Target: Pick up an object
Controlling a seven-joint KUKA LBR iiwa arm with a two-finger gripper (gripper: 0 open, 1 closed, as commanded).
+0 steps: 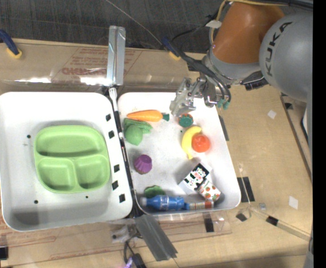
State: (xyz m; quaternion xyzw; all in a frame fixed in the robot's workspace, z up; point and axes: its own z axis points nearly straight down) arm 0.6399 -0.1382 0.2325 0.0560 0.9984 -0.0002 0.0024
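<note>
Here gripper hangs above teal piece (right bin)

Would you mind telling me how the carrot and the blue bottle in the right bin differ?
The carrot is orange with a green tip, while the blue bottle is blue with a paler end. The carrot lies near the bin's far side, close to the gripper; the bottle lies along the near wall. The carrot tapers to a point; the bottle keeps a more even width. Both lie flat on their sides, lengthwise across the right bin.
</note>
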